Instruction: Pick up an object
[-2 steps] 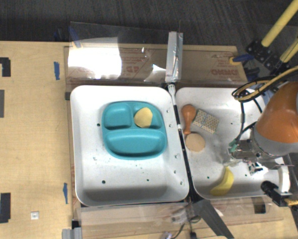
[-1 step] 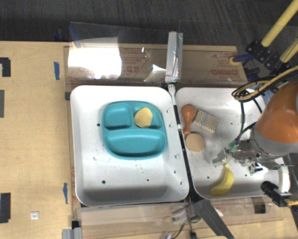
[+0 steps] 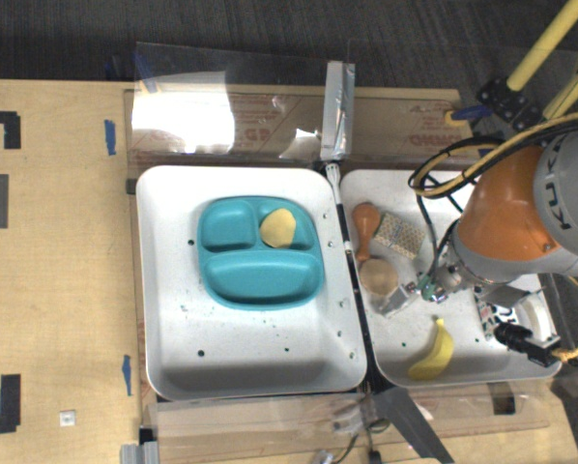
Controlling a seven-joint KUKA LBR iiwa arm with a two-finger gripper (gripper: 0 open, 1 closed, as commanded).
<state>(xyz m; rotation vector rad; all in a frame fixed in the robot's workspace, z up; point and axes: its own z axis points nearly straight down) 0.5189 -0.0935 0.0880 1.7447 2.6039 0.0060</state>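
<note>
Overhead, two shallow white bins sit side by side on the bench. The left bin (image 3: 173,336) fills the middle of the frame, and the right bin (image 3: 395,351) lies in the lower right.

A teal divided plate (image 3: 260,269) rests in the upper half of the left bin. A small yellow round object (image 3: 278,227) lies in the plate's upper right compartment.

The grey arm with its orange band (image 3: 506,220) reaches in from the right edge of the frame and covers much of the right bin's upper right part. The gripper (image 3: 432,286) hangs below the band, near the middle of the right bin. How its jaws stand cannot be told; the wrist hides them from this slanted view, and nothing can be seen held by it.

Several things lie in the right bin. An orange object (image 3: 366,225) lies against the bin's left wall near the top. Just right of it sits a tan block with a speckled face (image 3: 399,235). Below these is a pale round thing (image 3: 377,276), just left of the gripper. A yellow banana (image 3: 434,351) lies near the lower edge of the bin, below the gripper and apart from it.

A clear plastic sheet (image 3: 183,119) lies on the bench above the left bin, catching a bright glare.
</note>
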